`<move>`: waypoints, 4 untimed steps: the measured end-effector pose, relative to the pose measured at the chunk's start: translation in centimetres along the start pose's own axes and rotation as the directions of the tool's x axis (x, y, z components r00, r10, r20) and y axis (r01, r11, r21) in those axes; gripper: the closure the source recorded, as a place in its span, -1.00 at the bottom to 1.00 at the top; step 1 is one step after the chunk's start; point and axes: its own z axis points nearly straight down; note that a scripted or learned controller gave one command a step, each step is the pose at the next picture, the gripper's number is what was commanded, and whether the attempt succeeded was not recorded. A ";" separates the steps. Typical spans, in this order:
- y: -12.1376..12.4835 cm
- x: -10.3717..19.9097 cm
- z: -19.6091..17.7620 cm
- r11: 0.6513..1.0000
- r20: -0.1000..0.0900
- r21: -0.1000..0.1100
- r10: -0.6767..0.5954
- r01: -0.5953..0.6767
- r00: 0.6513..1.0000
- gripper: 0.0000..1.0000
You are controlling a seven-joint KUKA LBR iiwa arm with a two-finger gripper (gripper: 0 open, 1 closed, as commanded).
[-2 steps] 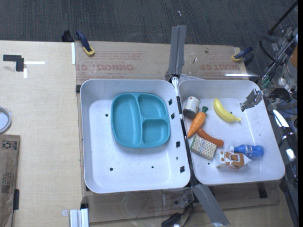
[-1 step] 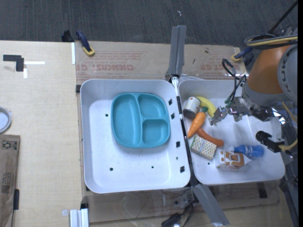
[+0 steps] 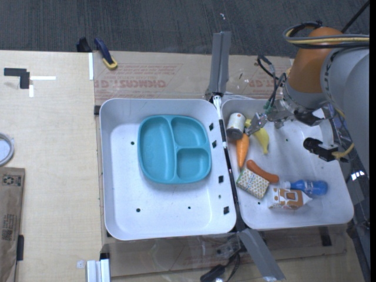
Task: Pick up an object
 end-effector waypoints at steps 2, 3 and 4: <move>-3.9 1.7 0.1 0.992 -0.002 0.002 -0.130 0.130 0.992 -1.00; -3.9 1.5 -0.8 0.992 0.000 0.001 -0.126 0.126 0.992 1.00; 0.8 9.9 -9.9 1.000 -0.001 0.002 -0.008 0.008 1.000 1.00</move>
